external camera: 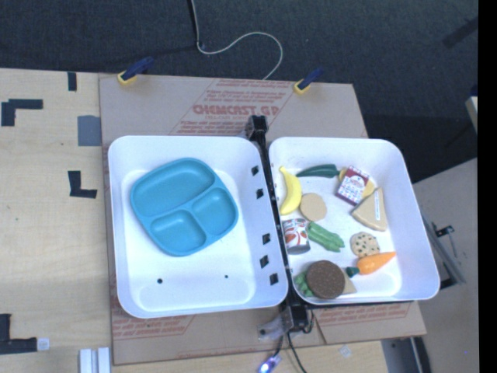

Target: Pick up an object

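Bins sit side by side on a brown cardboard sheet (233,103) on the bench. In the camera view, the left bin (140,286) holds a blue divided plate (184,206), lying in its far half, with bare white floor nearer the viewer. The right bin (408,208) is crowded with toy food. A banana (290,190) lies by the left wall, a tan round biscuit (314,207) just beside it and a dark green pepper (318,171) beyond. A small can (296,235) lies nearer, touching a green pea pod (325,236). A red box (352,185) and a cheese wedge (372,210) lie toward the right. Near the front are a cookie (363,244), a carrot (376,262) and a chocolate-topped round (324,279). Nothing covers these pieces from above. Whether the robot's fingers are parted or closed cannot be told.
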Controlling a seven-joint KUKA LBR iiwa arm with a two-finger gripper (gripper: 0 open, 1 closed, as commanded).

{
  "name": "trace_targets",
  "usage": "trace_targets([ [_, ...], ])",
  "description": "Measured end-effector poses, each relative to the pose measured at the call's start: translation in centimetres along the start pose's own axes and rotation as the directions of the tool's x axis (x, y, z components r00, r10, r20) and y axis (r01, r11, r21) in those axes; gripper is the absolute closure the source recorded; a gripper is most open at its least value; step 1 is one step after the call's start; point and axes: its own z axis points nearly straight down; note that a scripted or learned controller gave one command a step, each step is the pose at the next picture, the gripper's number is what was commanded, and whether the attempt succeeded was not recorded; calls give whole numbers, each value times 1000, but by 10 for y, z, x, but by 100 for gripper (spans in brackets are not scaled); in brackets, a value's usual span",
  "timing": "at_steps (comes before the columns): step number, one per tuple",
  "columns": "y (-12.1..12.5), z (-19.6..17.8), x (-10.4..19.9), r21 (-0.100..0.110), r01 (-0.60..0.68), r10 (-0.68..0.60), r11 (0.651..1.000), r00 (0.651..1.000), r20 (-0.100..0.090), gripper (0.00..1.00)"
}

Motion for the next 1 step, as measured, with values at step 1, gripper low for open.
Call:
trace_targets([
  [1,0,-10,0,-1,1,-1,1000,1000,0,100],
])
